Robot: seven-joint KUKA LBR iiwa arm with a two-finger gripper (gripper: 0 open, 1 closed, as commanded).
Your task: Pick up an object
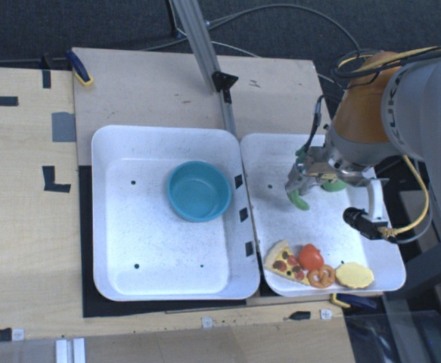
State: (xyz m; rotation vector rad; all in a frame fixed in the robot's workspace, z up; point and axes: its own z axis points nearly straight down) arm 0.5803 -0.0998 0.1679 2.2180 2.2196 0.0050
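My gripper (301, 188) hangs over the middle of the right bin (273, 157), fingers pointing down. A small green object (301, 201) lies right under its fingertips, and another green piece (332, 185) peeks out beside the wrist. At the right bin's front edge lie a pizza slice (284, 263), a red tomato-like piece (310, 257), a pretzel-like ring (322, 277) and a yellow round piece (354, 276). A blue bowl (198, 190) sits in the left bin (118, 225).
A slanted metal pole (205, 48) crosses above the back of the bins. A black cable connector (360, 221) and yellow cable hang off the arm over the right bin's right side.
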